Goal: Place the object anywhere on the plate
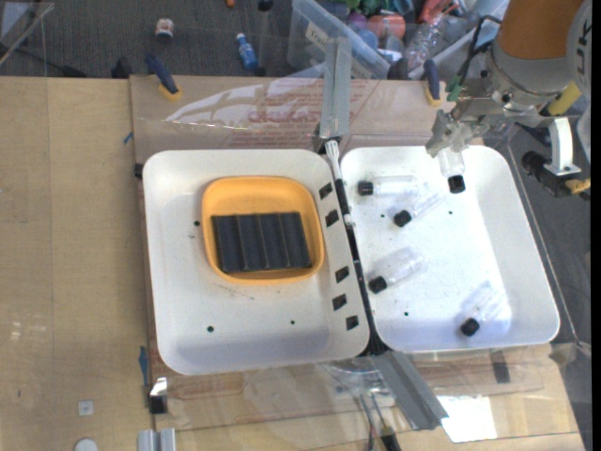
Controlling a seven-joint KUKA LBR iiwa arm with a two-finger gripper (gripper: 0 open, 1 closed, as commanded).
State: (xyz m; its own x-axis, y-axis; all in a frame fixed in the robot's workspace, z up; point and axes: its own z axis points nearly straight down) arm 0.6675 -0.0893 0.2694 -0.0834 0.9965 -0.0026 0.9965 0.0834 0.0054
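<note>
An orange plate (214, 198) lies in the left white bin (178, 318), and a black ridged block (261, 242) rests flat on it. Several clear small bottles with black caps lie in the right bin (526, 252), among them one (398, 265) near the middle and one (481, 306) at the front right. My gripper (447, 148) hangs over the far edge of the right bin. Just below it is a clear bottle (453, 167) with its black cap (456, 184) pointing towards me. Whether the gripper has hold of that bottle is unclear.
A metal divider (334, 101) runs between the two bins, with black clips along the seam. A clear tub of coloured toys (394, 7) stands behind the bins. The wooden bench top stretches out to the left.
</note>
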